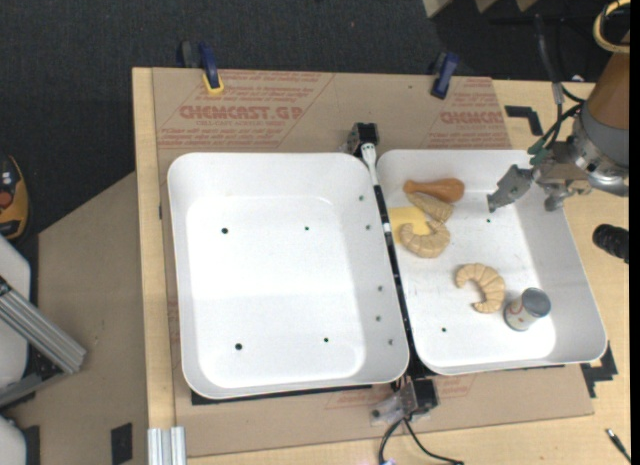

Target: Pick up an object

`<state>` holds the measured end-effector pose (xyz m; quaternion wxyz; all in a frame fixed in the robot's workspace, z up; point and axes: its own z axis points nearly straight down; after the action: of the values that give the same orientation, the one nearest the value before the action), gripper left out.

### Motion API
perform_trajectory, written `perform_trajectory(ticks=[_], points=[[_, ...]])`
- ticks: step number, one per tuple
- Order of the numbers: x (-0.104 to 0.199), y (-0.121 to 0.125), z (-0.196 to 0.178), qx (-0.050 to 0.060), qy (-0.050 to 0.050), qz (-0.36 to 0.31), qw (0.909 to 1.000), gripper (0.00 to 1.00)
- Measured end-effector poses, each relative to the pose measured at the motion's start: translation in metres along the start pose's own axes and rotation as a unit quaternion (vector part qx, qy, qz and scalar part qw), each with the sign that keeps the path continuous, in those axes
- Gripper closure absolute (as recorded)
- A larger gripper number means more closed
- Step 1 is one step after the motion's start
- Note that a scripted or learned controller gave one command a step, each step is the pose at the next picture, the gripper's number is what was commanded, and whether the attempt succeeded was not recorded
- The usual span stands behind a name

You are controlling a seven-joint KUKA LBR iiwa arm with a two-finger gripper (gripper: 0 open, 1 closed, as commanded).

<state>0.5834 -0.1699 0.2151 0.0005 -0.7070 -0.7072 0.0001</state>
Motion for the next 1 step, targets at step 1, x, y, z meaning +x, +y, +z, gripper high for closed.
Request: perform_trajectory(ticks=[1], points=[[0.0453, -0.0278, 0.1301, 0.007, 0.003, -0.001, 1.0, 0.0]])
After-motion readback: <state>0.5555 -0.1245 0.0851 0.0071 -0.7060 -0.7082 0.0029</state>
